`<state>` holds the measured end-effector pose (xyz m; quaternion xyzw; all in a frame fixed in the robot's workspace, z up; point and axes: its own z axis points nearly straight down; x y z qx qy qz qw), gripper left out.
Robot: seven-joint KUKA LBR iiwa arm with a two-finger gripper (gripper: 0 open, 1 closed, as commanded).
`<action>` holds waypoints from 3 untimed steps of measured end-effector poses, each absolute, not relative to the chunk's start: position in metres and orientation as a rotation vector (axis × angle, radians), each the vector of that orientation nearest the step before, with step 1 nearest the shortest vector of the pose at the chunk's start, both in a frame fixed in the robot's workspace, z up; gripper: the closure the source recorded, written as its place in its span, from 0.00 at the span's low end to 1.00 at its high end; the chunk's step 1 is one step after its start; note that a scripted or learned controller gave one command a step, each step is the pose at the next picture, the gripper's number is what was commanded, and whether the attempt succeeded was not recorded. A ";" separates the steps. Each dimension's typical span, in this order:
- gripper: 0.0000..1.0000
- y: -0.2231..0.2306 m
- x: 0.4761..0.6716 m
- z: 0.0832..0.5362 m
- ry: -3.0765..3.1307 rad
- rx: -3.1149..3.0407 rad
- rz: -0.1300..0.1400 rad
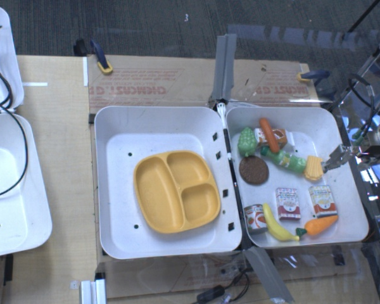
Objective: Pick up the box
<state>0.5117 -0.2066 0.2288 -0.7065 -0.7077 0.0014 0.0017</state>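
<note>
Two small red-and-white boxes lie side by side in the right bin [351,189], near its front. One box [287,204] is nearer the middle, and the other box [322,201] is closer to the right wall. My gripper [334,161] reaches in from the right edge, low over the bin's right side. It sits beside a yellow corn cob [313,168], above and slightly right of the right-hand box. Nothing shows in its grasp.
The right bin also holds a broccoli [247,141], a carrot [269,135], a brown cookie [254,170], a green vegetable [290,162], a can [255,218], a banana [277,225] and another carrot [320,225]. A yellow divided plate [177,190] lies in the left bin [114,170].
</note>
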 end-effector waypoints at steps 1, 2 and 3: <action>0.00 -0.213 0.481 0.100 -2.207 -2.219 -0.009; 1.00 -0.220 0.480 0.110 -2.202 -2.237 0.001; 1.00 -0.147 0.478 0.234 -2.247 -2.196 0.002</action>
